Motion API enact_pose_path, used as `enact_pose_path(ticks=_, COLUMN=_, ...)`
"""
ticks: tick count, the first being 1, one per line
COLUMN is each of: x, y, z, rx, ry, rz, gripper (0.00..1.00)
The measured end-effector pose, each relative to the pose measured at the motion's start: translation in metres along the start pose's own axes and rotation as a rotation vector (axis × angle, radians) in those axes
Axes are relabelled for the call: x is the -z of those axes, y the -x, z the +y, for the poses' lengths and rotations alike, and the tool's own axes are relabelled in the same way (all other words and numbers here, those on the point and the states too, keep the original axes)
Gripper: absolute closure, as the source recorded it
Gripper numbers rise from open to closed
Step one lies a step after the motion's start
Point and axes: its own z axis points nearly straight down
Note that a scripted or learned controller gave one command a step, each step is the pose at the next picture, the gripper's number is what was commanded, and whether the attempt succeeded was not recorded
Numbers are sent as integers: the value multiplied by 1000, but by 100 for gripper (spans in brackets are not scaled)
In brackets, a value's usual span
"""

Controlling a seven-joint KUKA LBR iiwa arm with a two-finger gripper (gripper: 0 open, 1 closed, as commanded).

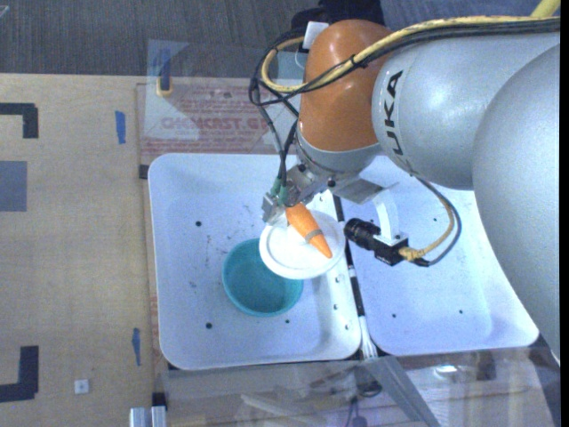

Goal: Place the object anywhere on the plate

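— Grey and orange, that arm (427, 105): how is it standing?

— It reaches in from the right and bends over the left bin (178, 265), the orange band above the wrist hanging over that bin's upper right part. The claw (283, 198) sits just below the band, right at the upper end of the carrot.

— Is the claw clamped on the carrot?

— I cannot tell. The wrist hides most of it, and whether its parts are apart or together is not visible. The carrot's top end lies right against the claw, no more can be said.

— And the carrot (308, 228) itself?

— Orange, long and tapered. Its long axis runs on a slant from upper left to lower right, the upper end at the claw, the narrower end pointing down and right. It lies over the white plate (289, 254), across the plate's upper right part.

— Where is the plate?

— In the left bin, near the wall it shares with the right bin (444, 310). A teal bowl (258, 283) stands just beside it at lower left, the plate's edge overlapping the bowl's rim.

— The right bin?

— A black cable plug (373, 238) hangs over it from the arm.
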Motion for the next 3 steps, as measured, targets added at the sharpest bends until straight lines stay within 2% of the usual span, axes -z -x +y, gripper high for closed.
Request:
enact_pose_path(ticks=1, x=-56, y=-59, z=-15, rx=63, ry=-2, rz=2, gripper=100)
enact_pose_path(ticks=2, x=-43, y=43, z=4, rx=174, ry=0, rz=0, gripper=100)
enact_pose_path(ticks=3, x=-15, y=-26, z=-23, rx=280, ry=-3, rz=3, gripper=100)
